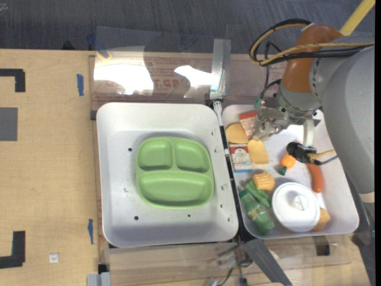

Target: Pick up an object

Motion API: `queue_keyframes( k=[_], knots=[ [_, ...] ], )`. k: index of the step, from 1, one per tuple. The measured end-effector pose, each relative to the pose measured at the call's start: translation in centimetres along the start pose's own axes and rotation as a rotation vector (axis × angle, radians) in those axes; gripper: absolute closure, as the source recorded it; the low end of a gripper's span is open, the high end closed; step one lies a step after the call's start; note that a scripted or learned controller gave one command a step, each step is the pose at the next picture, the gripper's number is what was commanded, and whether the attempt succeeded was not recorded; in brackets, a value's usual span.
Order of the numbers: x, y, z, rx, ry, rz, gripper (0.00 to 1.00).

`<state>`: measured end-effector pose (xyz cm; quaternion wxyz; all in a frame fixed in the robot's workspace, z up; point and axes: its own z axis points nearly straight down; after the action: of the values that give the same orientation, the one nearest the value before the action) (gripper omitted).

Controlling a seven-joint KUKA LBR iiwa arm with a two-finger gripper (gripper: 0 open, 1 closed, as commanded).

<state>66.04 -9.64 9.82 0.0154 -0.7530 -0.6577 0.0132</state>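
A: Hovering over the right bin (348,216), your gripper (269,126) is nearing the yellow wedge (258,152). Why there?

B: It's lying uncrowded; grip state you cannot tell.

**Robotics lab, test cell**

My working place reads as a research lab, not a home or shop. I stand at a table (47,159) topped with bare plywood, marked with black tape corners (16,79) and small blue tape tabs (80,84). Two shallow white bins, the left bin (113,124) and the right bin (345,213), sit side by side in a fixed frame, a clear plastic sheet (155,70) behind them. The contents are toy props: a green divided plate (174,171), plastic play food (257,152), a white lidded container (296,206). Exposed black and yellow cables (280,34) loop over my wrist. Grey carpet floor (178,5) beyond.
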Motion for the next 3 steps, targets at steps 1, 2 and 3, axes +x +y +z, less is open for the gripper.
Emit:
queue_keyframes(
  k=[1, 2, 3],
  knots=[
    [-3.9, -2.1, -0.5, -0.036, 0.010, 0.545, 1.00],
    [-1.9, 0.5, -1.8, -0.036, 0.020, 0.984, 1.00],
    [-1.7, 0.5, -2.9, -0.037, 0.019, 0.980, 1.00]
  ],
)
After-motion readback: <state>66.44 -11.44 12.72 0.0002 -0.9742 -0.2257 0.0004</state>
